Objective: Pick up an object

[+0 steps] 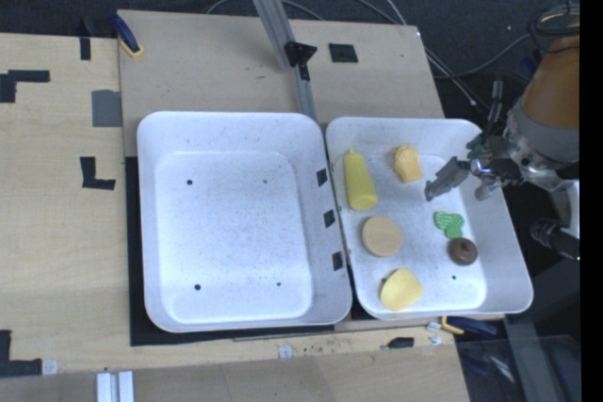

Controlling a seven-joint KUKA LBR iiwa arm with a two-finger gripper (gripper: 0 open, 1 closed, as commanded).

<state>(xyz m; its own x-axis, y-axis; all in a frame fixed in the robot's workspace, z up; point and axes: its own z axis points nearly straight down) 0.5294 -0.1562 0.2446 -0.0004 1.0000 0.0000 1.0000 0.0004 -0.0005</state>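
Over the right bin's (504, 292) far-right side, the arm's gripper (464, 182) hangs with fingers spread and nothing between them. Below lie a green object (449, 222), brown object (462, 250), tan disc (382, 236) and yellow bottle (359, 181).

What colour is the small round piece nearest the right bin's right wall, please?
Dark brown, best seen in the camera view: the round piece.
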